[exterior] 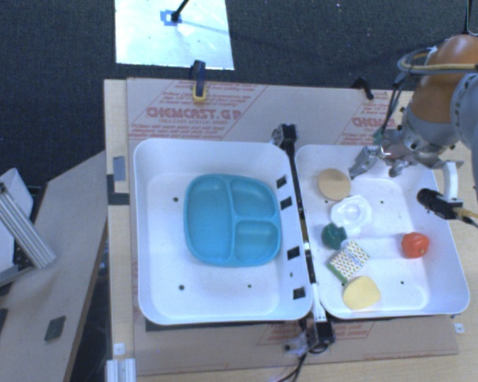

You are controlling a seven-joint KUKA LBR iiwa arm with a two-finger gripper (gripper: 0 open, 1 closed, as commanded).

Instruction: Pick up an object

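You were at the approach step: the pincer point(380, 161) hung spread wide and held nothing over the right bin's point(454, 293) far edge, just beside the tan disc point(334, 184), so next you needed to descend and close.

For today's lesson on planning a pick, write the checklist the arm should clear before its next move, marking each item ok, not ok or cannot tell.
1. Objects lie within the right white bin: ok.
2. Tool is above that bin's far edge: ok.
3. Tool is free of any object: cannot tell.
4. Flat tan round disc sits nearest the tool, apart from the crumpled white piece: ok.
5. Small orange-red ball stands alone: ok.
6. Blue divided plastic tray stays in the left bin, out of the way: ok.
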